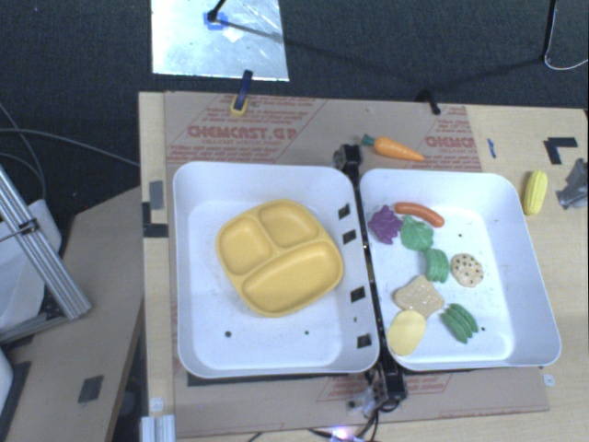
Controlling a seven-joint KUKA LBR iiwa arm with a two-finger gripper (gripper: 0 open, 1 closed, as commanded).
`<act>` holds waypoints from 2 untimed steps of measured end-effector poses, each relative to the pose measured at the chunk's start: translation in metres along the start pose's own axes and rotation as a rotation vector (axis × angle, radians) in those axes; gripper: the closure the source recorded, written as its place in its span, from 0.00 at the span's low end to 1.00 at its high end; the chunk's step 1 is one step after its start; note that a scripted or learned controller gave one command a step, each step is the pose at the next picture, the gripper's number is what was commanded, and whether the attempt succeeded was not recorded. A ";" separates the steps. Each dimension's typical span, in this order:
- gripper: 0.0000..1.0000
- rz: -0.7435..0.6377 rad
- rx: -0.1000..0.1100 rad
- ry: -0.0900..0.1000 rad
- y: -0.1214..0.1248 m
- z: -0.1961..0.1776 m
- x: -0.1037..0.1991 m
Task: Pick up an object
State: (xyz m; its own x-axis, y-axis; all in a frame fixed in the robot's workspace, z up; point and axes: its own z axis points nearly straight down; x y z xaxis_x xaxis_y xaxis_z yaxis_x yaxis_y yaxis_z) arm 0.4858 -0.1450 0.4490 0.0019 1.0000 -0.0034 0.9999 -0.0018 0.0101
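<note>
Right bin [529,274] holds targets: sausage [420,214], grapes [385,224], cookie [467,270], cracker [418,295]. Cannot tell state of my fingers [572,184], at bench [304,122] right edge. Plan: take cookie, well spaced; descend vertically, centre before closing.

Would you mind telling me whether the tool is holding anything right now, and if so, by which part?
Nothing is held. The tool sits at the right edge, outside the bins; the corn lies beside it on the bench.
</note>
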 end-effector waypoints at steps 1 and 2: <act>1.00 -0.008 0.001 0.001 0.002 -0.008 0.002; 1.00 -0.011 -0.003 -0.001 0.003 -0.019 0.002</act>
State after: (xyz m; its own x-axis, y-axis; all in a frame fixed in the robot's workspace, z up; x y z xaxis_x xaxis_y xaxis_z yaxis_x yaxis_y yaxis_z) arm 0.4885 -0.1431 0.4678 -0.0092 0.9999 -0.0048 0.9999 0.0092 0.0128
